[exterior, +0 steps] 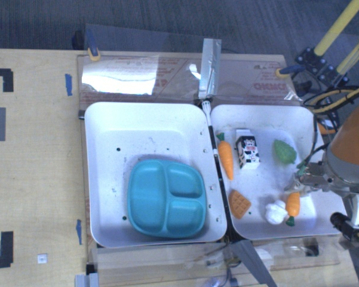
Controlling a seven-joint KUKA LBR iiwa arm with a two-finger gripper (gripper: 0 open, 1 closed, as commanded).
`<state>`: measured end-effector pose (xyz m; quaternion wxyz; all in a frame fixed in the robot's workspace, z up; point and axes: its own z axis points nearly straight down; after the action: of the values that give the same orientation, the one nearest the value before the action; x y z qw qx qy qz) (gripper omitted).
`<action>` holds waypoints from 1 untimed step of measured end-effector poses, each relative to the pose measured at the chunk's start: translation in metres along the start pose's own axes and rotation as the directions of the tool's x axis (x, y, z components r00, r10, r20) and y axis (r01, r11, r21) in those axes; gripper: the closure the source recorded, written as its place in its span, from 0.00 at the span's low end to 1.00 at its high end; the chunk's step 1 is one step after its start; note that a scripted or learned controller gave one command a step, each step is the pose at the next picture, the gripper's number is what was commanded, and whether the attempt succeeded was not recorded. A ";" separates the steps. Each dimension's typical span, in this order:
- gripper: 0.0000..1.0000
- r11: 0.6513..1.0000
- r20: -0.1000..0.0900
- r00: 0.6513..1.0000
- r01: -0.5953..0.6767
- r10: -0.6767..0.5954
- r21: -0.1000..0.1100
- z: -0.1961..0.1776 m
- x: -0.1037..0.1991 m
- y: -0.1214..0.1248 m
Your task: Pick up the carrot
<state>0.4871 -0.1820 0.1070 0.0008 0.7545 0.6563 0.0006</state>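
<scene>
The robot's metal two-finger hand [303, 185] sits low over the right-hand shallow white plastic bin [260, 113], at about four o'clock in that bin, reaching in from the right below the arm's orange band [350, 143]. Whether the hand is clenched or released cannot be told. Just below it, at its six o'clock, lies a short orange carrot with a dark green stub end [292, 205]; it looks to be touching or just under the hand, but it is not clear that it sits between the fingers. Just beside this carrot, at its nine o'clock, rests a small white lumpy object [275, 213]. Further left, near the bin's seven o'clock, lies an orange waffle-patterned piece [239, 204]. At the hand's eleven o'clock is a green leafy toy vegetable [284, 151], and left of that a small black-and-white carton printed like a cow [247, 150]. A longer orange carrot [226, 159] lies along the bin's left wall, at about nine o'clock. The left-hand white bin [107, 130] holds a turquoise plastic plate with three compartments [166, 199], toward its five o'clock. Both bins stand on a pale wooden counter [33, 160].
</scene>
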 end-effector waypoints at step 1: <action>1.00 0.994 -0.001 0.994 -0.111 0.111 -0.004 -0.093 0.021 0.019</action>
<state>0.5090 -0.1638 0.2002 0.0022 0.7899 0.6132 0.0021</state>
